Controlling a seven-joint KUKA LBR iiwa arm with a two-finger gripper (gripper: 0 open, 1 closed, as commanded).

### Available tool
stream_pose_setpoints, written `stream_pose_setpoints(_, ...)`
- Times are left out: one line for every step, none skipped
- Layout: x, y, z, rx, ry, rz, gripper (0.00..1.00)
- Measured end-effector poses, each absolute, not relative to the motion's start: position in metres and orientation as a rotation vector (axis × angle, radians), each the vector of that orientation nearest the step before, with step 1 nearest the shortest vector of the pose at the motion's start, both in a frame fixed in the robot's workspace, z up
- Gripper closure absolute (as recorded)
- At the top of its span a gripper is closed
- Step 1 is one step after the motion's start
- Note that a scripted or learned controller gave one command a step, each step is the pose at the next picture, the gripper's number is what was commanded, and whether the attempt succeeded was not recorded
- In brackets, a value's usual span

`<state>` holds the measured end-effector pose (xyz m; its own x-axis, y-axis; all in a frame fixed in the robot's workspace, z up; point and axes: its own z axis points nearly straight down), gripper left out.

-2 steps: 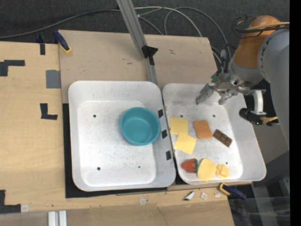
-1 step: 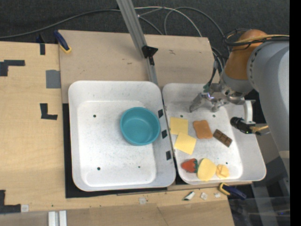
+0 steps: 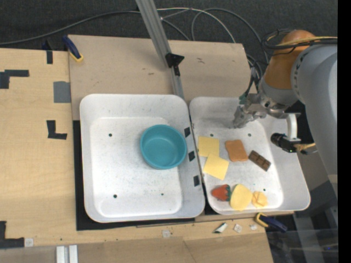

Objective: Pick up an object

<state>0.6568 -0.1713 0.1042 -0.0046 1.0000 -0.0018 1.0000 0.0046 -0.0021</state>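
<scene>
Materials and shapes: a round teal bowl (image 3: pixel 163 146), smooth and plastic-looking; two flat pale yellow squares, one (image 3: pixel 208 146) above the other (image 3: pixel 216 167), like cheese slices; a tan, toast-like slab (image 3: pixel 237 150); a small dark brown block (image 3: pixel 259 160), ridged like chocolate; a red piece with a green end (image 3: pixel 222 192); a rounded yellow lump (image 3: pixel 241 197); a smaller yellow piece (image 3: pixel 259 199)
Counts: two white bins; one bowl; seven small food-like items; one arm
Left bin (image 3: pixel 109 169): shallow, white, speckled, rounded corners; the bowl sits right of its centre
Right bin (image 3: pixel 285 185): same make; all the pickable pieces lie in its centre and lower part, the red and yellow ones clustered at the lower edge
Gripper (image 3: pixel 242 118): upper centre-right of the frame, over the upper part of the right bin, above and apart from the tan slab; nothing seen between its tips, and how far the jaws are open cannot be told
Arm (image 3: pixel 307 75): grey, orange band, enters from the right
Surface: pale wooden bench with black tape marks at the left, a black mat under the bins
Surroundings: dark carpet-like floor at top, loose cables, a slanted metal pole (image 3: pixel 156 32) at upper centre
</scene>
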Motion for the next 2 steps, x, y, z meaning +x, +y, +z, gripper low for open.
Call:
stream_pose_setpoints(0.654, -0.175, 0.148, -2.222, -2.224, -0.002, 1.0)
stream_pose_setpoints(0.659, -0.183, 0.207, -2.223, -2.228, -0.004, 1.0)
